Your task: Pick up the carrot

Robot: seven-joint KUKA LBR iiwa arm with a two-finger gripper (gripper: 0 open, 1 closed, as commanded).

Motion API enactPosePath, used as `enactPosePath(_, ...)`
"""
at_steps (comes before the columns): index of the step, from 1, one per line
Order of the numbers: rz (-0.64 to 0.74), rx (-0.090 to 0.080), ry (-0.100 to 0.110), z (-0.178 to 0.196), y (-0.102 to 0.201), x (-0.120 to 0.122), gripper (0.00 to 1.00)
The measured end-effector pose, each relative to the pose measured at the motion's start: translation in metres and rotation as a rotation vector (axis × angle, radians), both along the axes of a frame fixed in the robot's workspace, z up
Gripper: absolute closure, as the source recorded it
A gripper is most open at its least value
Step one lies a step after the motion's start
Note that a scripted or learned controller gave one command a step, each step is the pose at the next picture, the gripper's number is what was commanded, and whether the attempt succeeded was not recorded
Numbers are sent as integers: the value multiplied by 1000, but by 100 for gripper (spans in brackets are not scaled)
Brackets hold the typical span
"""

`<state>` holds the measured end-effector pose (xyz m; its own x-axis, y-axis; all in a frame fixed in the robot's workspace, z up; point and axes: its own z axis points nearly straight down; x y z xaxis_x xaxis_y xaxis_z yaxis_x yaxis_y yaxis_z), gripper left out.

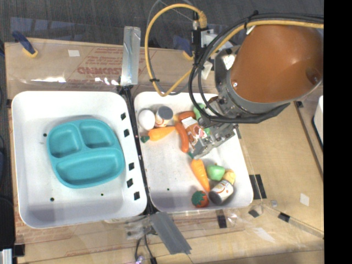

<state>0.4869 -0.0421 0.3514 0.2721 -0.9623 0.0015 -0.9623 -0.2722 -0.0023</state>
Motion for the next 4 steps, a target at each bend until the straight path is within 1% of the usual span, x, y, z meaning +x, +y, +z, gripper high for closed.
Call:
enactPosePath(1, 653, 3, 9, -110, 10, -3, 100)
enactPosePath(2, 929, 2, 2, -105, -40, 17, 100)
enactPosePath(3, 1000, 13, 14, -234, -69, 17, 100)
enactPosePath(4, 1031, -7, -4, -90, -133, 59, 100)
